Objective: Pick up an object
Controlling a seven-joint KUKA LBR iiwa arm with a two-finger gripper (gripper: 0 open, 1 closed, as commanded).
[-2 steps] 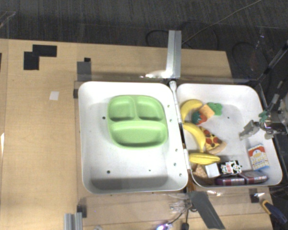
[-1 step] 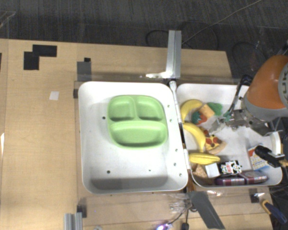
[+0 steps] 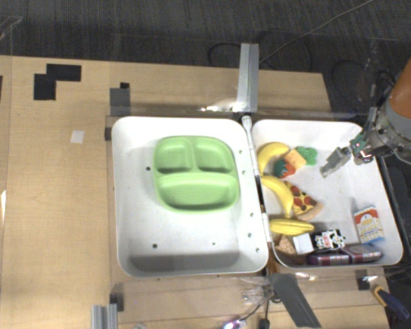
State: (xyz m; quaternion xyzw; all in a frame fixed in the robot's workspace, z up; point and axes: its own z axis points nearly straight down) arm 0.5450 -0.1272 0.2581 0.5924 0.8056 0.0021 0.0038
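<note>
The tool [image 3: 337, 159] hangs over the bare upper middle of the shallow white right bin [image 3: 342, 130], touching no object; whether it stands wide or narrow cannot be told. Yellow plastic bananas [image 3: 279, 192] lie well apart at that bin's left side.

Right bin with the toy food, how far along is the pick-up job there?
Nothing looks picked yet: the yellow toy bananas, pizza slice toy and small red-and-white carton all lie in the shallow white right bin. The hand hangs over that bin's upper part with nothing visibly held. Descending, grasping and lifting remain. The green divided plate sits in the left bin.
</note>
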